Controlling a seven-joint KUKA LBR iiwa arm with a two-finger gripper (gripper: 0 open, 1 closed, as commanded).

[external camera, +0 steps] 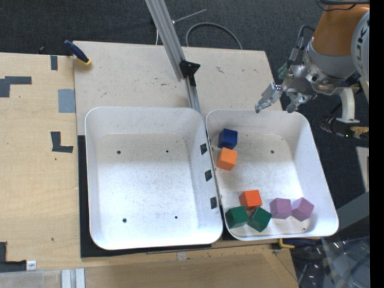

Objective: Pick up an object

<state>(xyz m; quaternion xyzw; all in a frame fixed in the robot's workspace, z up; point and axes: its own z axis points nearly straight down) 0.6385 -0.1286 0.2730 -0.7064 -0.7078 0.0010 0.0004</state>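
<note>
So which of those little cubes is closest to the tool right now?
The blue cube, at the top of the right bin. It lies nearest the tool; the other cubes sit farther down.

Pale wooden bench point(138, 83), two white bins side by side: left bin point(96, 179), right bin point(318, 167)

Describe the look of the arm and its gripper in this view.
The arm enters at the upper right: a rounded orange band above a pale grey wrist section, with dark cables looping along its side. Below sits a cluttered metallic grey head with small dark fittings. The gripper ends in slim, silvery grey fingers, one jutting toward the right bin's far rim. No markings are legible.
</note>
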